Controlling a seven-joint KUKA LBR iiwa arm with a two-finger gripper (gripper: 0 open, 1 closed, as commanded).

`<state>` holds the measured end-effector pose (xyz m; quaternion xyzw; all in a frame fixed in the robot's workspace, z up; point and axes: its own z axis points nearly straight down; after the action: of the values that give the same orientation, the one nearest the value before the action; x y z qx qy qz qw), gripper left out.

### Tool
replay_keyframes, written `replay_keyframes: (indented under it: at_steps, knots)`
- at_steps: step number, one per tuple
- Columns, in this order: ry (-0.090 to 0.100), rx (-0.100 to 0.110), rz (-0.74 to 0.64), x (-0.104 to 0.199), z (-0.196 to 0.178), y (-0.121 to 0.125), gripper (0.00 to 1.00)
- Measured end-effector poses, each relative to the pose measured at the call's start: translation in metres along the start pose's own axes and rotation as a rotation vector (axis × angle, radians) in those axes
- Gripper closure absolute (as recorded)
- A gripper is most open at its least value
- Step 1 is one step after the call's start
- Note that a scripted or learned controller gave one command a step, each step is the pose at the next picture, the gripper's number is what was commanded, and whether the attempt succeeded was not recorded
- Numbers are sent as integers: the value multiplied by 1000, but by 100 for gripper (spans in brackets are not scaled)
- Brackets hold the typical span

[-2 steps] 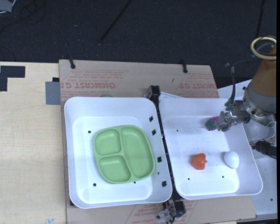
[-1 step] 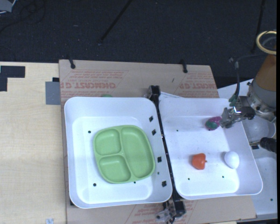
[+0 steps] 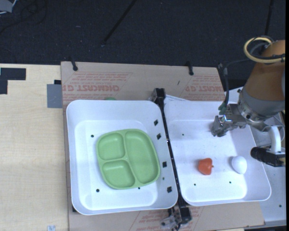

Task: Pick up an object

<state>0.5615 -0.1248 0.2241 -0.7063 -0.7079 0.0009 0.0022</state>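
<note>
A small red-orange object lies on the floor of the right bin, toward its front. To its right, near the bin's right wall, rests a white egg-shaped object. My gripper hangs over the back right part of the same bin, above and behind both objects, apart from them. Nothing shows between its fingers. The grey arm with its orange band reaches in from the right.
The left bin holds a green plate with three compartments. A black divider runs between the two bins. Cardboard lies under the bins, and wooden bench surface stretches to the left.
</note>
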Motion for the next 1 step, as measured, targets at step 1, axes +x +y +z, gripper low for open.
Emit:
replay_keyframes:
  at_steps: [1]
  knots:
    - [1,-2,-3,58,-6,6,100]
